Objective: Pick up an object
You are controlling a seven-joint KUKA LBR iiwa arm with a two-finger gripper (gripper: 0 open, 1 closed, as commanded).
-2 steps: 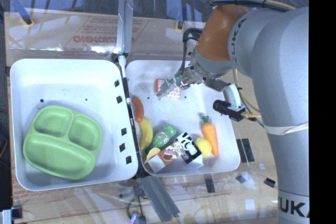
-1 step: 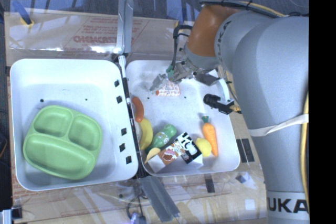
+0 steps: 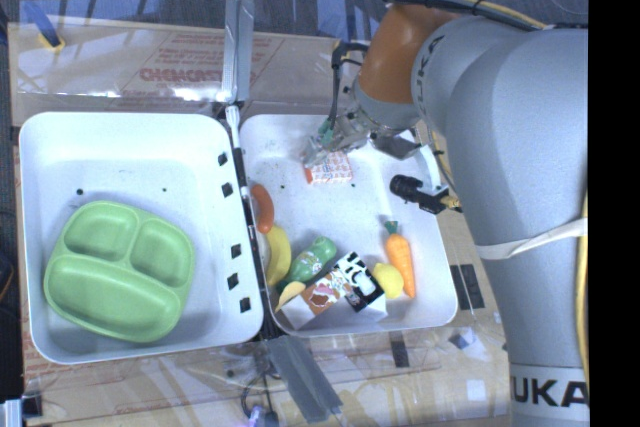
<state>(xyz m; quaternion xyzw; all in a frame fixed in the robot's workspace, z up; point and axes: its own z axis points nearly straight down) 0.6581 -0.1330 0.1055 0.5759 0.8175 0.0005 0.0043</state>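
My gripper (image 3: 325, 147) reaches down into the back of the right bin (image 3: 432, 310), directly over a small red and white packet (image 3: 331, 172). Its tips touch or nearly touch the packet's upper edge. Toward the bin's front lie a carrot (image 3: 400, 260), a yellow lemon (image 3: 388, 279), a green bottle (image 3: 313, 259), a banana (image 3: 277, 253), a sausage (image 3: 262, 205) and a black and white carton (image 3: 345, 288).
The left bin (image 3: 60, 140) holds a green divided plate (image 3: 118, 270). A black part (image 3: 413, 191) of the arm hangs over the right bin's right side. The grey arm body (image 3: 510, 135) covers the bench on the right.
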